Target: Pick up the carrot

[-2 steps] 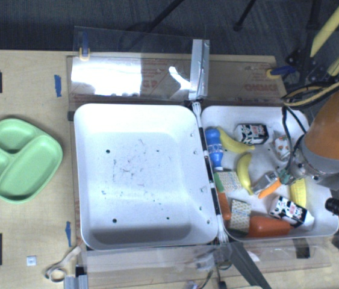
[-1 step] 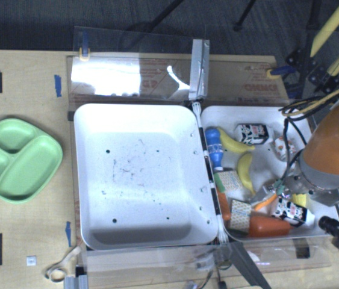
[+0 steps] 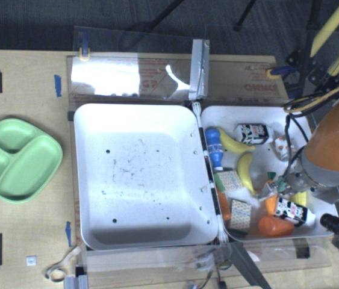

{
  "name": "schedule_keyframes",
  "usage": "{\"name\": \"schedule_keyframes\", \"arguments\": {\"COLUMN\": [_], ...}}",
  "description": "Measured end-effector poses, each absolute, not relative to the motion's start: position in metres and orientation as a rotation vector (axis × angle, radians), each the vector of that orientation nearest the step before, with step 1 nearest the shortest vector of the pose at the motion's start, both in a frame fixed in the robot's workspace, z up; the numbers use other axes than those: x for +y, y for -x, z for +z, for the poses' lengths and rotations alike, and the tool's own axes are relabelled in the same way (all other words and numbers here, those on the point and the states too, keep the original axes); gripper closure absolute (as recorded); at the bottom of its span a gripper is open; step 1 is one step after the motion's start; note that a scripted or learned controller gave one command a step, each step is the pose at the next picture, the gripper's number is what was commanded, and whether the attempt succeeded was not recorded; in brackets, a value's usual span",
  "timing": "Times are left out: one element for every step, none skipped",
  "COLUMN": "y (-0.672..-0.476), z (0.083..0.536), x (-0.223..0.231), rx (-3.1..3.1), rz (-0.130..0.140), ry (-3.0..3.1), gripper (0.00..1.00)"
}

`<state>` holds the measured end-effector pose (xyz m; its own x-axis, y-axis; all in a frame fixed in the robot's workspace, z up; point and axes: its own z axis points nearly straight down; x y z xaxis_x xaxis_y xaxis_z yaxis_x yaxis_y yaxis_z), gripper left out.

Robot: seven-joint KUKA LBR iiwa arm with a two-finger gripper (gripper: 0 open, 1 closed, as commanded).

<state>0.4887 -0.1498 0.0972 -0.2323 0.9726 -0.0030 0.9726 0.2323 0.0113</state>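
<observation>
We see two white bins, the left bin (image 3: 136, 173) plain white with faint grey scuffs and a few dark dots, the right bin (image 3: 265, 114) white at its far rim, both on a pale wood-coloured bench (image 3: 24, 77) marked with black corner shapes and short blue tape strips. At the bench's left edge sits a light green divided plate (image 3: 17, 159). In the right bin we make out a yellow banana (image 3: 241, 161), a blue bottle (image 3: 214, 144), a black-and-white patterned can (image 3: 251, 133), an orange-red carrot (image 3: 274, 226) near the bin's front edge, and above them the grey arm with its orange band (image 3: 335, 143).
</observation>
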Motion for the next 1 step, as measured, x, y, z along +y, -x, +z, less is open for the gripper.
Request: {"name": "schedule_keyframes", "arguments": {"y": [-0.4802], "z": [0.2247], "x": [-0.1652], "rx": [2.431], "rz": [0.001], "ry": [-1.988], "gripper": [1.00]}}
